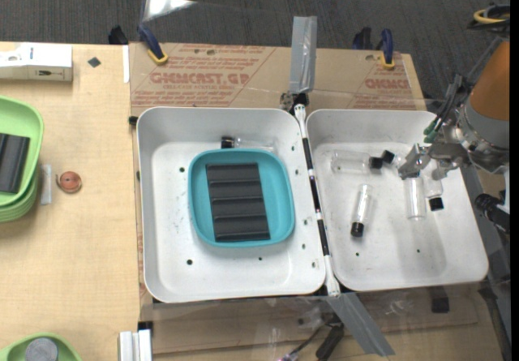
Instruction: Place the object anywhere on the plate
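A teal square plate (281,193) sits in the middle of the left bin (162,213), with a black ridged slab (238,201) lying on it. In the right bin (454,262) lie three clear tubes with black caps: one near the middle (359,207), one at the back (349,161), and one on the right (416,199). My gripper (426,166) hangs over the right bin's right side, just above the top end of the right tube. Nothing shows clearly between its tips.
A small black cap (228,142) lies in the left bin behind the plate. Brown cardboard (211,75) clamped to the bench stands behind both bins. A green tray (16,161) sits at the far left on the wooden bench.
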